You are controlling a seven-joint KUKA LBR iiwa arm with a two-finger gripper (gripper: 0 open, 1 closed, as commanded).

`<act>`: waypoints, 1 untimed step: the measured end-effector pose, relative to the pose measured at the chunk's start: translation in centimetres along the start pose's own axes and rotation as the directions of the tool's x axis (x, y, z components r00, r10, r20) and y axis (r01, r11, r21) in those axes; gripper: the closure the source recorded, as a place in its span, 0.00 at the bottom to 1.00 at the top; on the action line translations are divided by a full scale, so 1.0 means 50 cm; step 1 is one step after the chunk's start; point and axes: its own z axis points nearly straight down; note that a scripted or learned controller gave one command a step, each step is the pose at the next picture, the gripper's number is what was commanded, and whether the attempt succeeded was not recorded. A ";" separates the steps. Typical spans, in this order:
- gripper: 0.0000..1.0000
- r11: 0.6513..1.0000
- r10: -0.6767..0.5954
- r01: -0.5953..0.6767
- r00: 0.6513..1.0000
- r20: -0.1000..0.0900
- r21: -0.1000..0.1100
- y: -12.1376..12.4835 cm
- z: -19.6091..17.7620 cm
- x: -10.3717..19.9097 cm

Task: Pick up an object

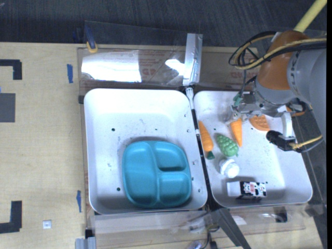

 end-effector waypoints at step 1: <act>1.00 0.998 0.060 -0.060 0.998 -0.003 0.003 0.026 -0.178 0.188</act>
